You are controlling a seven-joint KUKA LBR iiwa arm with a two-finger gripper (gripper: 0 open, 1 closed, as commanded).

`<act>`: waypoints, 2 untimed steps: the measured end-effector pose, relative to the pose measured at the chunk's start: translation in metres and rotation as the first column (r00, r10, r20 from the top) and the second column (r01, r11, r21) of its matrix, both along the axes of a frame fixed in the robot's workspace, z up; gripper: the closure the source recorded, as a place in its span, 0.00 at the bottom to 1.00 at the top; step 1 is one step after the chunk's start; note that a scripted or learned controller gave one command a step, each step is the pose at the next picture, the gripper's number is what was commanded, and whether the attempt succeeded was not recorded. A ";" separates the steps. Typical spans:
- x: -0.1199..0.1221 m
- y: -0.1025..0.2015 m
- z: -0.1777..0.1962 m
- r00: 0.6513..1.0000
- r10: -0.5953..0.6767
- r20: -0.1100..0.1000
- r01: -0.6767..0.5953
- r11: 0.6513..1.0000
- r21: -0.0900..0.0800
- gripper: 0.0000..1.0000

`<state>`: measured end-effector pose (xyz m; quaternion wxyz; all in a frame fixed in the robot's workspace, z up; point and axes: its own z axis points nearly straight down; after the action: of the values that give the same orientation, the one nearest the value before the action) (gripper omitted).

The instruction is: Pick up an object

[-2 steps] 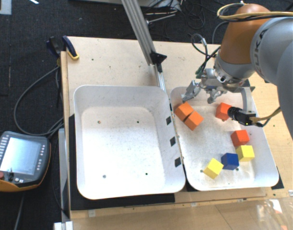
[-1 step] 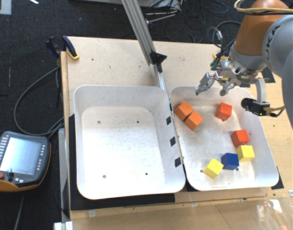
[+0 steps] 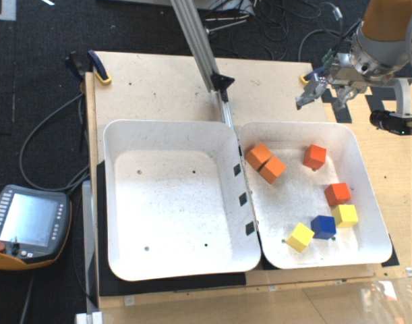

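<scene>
Blocks: seven small cubes are seen lying in the right bin [image 3: 367, 181], none lifted.
Left bin [image 3: 125, 181]: no approach is called for here.
Orange pair [image 3: 266, 162]: touching blocks, best avoided as a first target.
Yellow block [image 3: 301, 237]: set apart from its neighbours, so a straight descent is judged easiest.
Red-orange block [image 3: 315, 156]: also isolated, nearest the arm.
Gripper [image 3: 321, 90]: held above the bench beyond the bin's far rim, fingers apparently spread, nothing held between them.

Dark carpet floor [image 3: 37, 79] – cables [image 3: 50, 123] trailing – around a pale wooden bench [image 3: 158, 86].
</scene>
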<state>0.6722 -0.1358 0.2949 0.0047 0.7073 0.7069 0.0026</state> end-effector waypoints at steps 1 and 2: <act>-0.039 0.021 -0.110 1.000 0.000 -0.020 0.000 1.000 0.005 0.00; -0.015 0.018 -0.014 1.000 0.003 0.001 -0.003 1.000 0.000 0.00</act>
<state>0.6572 -0.1178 0.2812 0.0049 0.7062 0.7080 0.0030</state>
